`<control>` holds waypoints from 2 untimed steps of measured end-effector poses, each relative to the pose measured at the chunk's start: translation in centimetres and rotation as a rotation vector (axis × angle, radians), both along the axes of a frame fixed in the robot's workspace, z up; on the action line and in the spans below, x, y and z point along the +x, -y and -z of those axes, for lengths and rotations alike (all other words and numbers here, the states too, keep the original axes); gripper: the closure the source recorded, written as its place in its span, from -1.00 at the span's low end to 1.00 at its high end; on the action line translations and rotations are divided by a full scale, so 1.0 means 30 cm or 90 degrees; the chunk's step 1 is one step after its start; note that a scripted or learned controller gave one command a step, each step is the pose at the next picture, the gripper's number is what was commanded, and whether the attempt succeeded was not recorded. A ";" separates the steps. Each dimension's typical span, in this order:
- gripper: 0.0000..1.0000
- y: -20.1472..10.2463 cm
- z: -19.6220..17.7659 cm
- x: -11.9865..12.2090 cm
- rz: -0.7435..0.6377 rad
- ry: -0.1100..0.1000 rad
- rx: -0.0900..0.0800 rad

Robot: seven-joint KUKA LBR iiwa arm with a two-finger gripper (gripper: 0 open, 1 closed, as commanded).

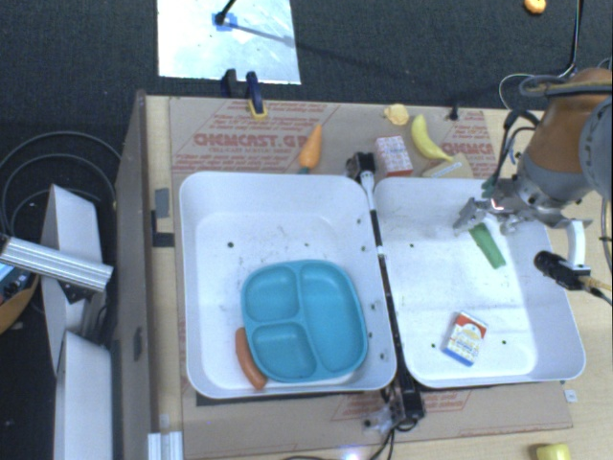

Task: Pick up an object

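Objects available for picking, seen from above the bench. Right bin (551,348): a green cylindrical stick (488,246) lies flat near the far right part of the floor, its long axis slanting toward the near right, its upper end beside the gripper (490,215); a small box (465,337) printed in white, orange and blue lies flat toward the near side, well apart from the stick. Left bin (206,257): a blue three-compartment plate (304,320) rests on the near floor; an orange sausage-shaped piece (249,357) lies just beside the plate's left edge.
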State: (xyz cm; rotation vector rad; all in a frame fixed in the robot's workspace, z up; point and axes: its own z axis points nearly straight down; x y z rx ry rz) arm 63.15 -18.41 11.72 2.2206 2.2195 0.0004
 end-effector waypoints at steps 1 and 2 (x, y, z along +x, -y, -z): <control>1.00 0.001 -0.034 0.008 -0.002 0.003 -0.001; -1.00 0.001 -0.033 0.007 -0.002 0.003 -0.001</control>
